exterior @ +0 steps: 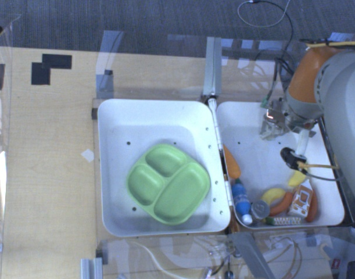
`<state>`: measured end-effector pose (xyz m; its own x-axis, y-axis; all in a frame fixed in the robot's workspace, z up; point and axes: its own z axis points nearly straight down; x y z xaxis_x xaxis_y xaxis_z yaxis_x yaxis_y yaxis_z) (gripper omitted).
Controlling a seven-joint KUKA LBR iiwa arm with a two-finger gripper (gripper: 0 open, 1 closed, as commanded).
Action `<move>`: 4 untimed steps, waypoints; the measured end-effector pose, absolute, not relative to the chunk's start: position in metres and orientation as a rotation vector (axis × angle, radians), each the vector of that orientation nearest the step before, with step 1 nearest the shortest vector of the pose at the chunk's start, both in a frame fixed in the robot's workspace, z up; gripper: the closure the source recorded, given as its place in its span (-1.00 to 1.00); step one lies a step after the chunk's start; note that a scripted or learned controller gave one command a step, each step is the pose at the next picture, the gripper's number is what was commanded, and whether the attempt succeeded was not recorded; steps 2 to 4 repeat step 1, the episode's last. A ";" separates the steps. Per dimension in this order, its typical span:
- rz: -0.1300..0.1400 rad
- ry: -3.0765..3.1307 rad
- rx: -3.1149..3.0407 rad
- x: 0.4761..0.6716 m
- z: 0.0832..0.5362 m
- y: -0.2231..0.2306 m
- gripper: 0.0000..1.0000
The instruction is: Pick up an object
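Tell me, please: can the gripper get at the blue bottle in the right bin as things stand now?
Probably yes. The blue bottle lies uncovered at the right bin's left wall, though that wall and the orange item crowd it. The gripper is over bare floor.

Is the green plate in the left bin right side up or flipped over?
Right side up: the plate shows its three hollow compartments facing the camera, lying flat in the left bin.

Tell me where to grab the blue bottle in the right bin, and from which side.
Grip the blue bottle across its middle, coming straight down from above. It lies on its side along the right bin's left wall, its cap end toward the bin's near edge, so the fingers should probably close across its width. The wall on one side and a grey round object near the cap leave little room lower down.
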<state>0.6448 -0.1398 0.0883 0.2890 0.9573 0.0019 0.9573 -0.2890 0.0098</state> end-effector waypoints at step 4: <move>0.005 1.907 2.492 0.671 0.185 -0.070 1.00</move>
